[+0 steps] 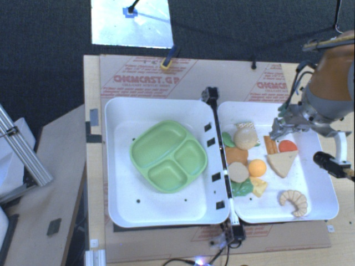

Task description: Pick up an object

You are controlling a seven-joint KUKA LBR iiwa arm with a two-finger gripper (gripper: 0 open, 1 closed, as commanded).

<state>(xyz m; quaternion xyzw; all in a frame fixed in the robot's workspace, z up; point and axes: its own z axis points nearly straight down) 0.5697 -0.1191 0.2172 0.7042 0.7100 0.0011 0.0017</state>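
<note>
Toy food pieces lie heaped in the right-hand shallow white bin (327,201), and any of them could be what I am meant to lift. My hand (279,127) hangs over the back of that bin, just above a small orange-brown stick-shaped piece (270,144) and beside a red rounded piece (288,146). Whether it is wide or narrow I cannot tell from this angle, and nothing can be seen held in it.

A pale wedge like a cheese slice (282,163) sits just in front of the red piece. To its left are an orange ball (257,167), a tan round disc (239,172), a flat orange piece (236,154) and a cream bulb-shaped piece (244,137) near the divider. A green leafy piece (242,188) and a small yellow chunk (259,187) lie toward the front, and a beige curled croissant-like piece (294,200) rests alone near the front right corner.

The left-hand white bin (119,204) holds a light green plastic tray with three compartments (168,155), lying flat. Both bins sit on the wooden surface (94,82).
</note>
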